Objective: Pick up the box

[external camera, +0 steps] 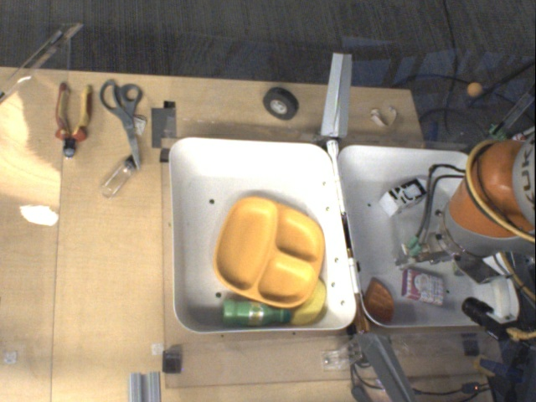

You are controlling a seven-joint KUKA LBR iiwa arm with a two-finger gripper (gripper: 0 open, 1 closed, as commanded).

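The box point(421, 286) is a small flat white and purple pack lying near the front of the right bin point(368, 174). My gripper point(426, 256) hangs over the bin just behind the box's far edge, at the end of the grey arm with the orange band point(501, 182). The arm covers the right part of that bin. The box lies flat on the bin floor and looks free of the gripper.
A brown rounded object point(379, 300) lies left of the box. A white and black item point(404, 194) sits further back. The left bin point(193, 224) holds a yellow divided plate point(270, 249), a green can point(247, 311) and a yellow-green item point(312, 306). Scissors point(126, 111), pliers point(71, 115) and a tape roll point(280, 102) lie on the bench.
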